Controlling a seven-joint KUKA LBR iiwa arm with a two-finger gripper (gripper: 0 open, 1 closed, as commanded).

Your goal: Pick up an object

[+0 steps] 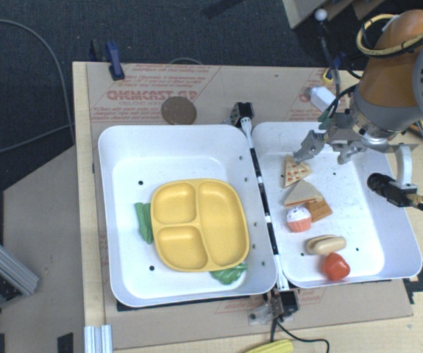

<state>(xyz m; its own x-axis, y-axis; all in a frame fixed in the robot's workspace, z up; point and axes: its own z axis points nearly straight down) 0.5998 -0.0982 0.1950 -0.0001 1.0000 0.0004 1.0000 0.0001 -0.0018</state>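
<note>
The right bin [388,226] holds several toy foods: a pizza slice [295,172], a tan sandwich wedge [303,193], a brown toast piece [320,211], a red-and-white cupcake [298,219], a hot dog bun [324,244] and a red tomato [336,268]. My gripper [326,148] hangs over the bin's far end, just above and right of the pizza slice. Its fingers are spread open with nothing between them.
The left bin [123,168] bears a yellow three-compartment plate [198,223] with green leaf pieces [144,221] poking out at its left and lower edges. A black clamp [242,113] sits at the far end of the divider between the bins. A black cable part [388,188] hangs over the right bin's right side.
</note>
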